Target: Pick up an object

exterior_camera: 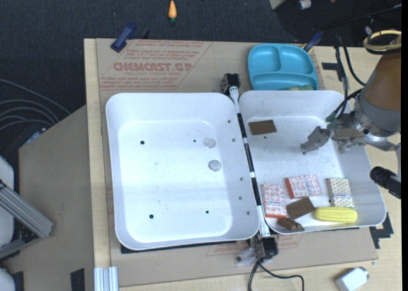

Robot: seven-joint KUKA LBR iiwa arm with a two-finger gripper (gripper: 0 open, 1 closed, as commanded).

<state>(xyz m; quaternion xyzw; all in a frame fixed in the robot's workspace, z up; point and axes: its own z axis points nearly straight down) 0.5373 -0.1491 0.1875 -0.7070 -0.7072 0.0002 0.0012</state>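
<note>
Camera view. Two white bins sit side by side on the bench. The left bin point(172, 169) carries no loose items apart from two small round marks near its centre. The right bin point(357, 108) holds all candidate objects. A brown flat piece point(262, 127) lies alone at the far left of this bin, beside the divider. The remaining items are crowded along the near edge: a patterned packet point(274, 199), a second patterned packet point(303, 186), a third patterned packet point(340, 192), a brown block point(299, 207) and a yellow corn cob point(336, 215). The cob lies lengthwise against the near wall, likely because it rolls until stopped.

The arm enters from the right. The gripper point(317, 139) sits over bare bin floor, between the brown flat piece and the near cluster, touching neither. Whether its fingers are spread or closed cannot be determined at this angle; nothing is visibly held. A blue divided tray point(282, 65) rests beyond the right bin.
</note>
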